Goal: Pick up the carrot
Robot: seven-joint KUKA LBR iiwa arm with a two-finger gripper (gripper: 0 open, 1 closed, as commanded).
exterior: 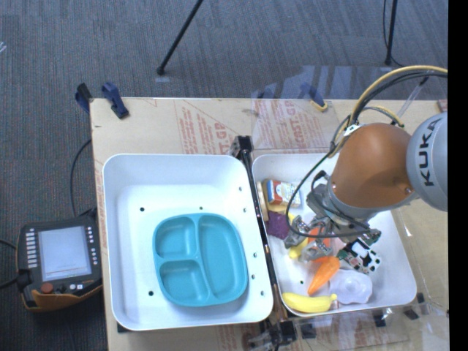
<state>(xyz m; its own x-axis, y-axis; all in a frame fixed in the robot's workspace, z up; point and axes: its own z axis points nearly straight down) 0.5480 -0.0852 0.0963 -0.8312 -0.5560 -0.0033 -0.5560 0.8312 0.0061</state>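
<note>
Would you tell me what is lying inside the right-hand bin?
In the right bin: a carrot, a banana at the front, a purple item, and a black-and-white toy. The arm covers the bin's middle, so anything beneath it is hidden.

Grey carpet floor (88,35), black tripod legs (183,28), cardboard-topped bench (183,123)

white bins: two, left (117,196) and right (398,269)
blue plate (199,258): one
carrot (323,273): one
banana (308,302): one
purple thing (278,226): one
arm (376,170): one
</note>
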